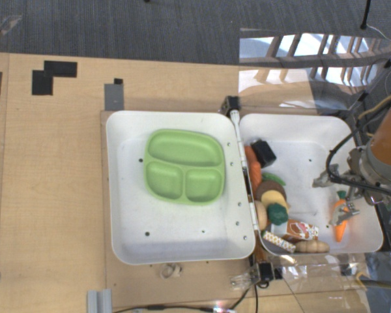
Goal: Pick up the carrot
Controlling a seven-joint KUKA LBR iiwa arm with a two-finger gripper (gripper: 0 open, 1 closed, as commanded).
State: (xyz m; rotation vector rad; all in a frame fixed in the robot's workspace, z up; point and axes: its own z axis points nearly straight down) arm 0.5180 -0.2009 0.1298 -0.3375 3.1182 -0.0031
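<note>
A small orange carrot [340,229] with a green top lies near the right wall of the right bin [300,132], its tip pointing toward the front. My gripper [345,209] reaches in from the right and sits over the carrot's middle. Its grey fingers are closed across the carrot, and orange shows on both sides of them. The grey arm with its orange band [388,142] rises at the right edge.
Along the right bin's left wall lie an orange-red piece [253,168], a black block [263,152], a brown round item [271,192], a green ball [277,214] and packaged food [304,233]. The left bin [127,240] holds a green divided plate [184,165].
</note>
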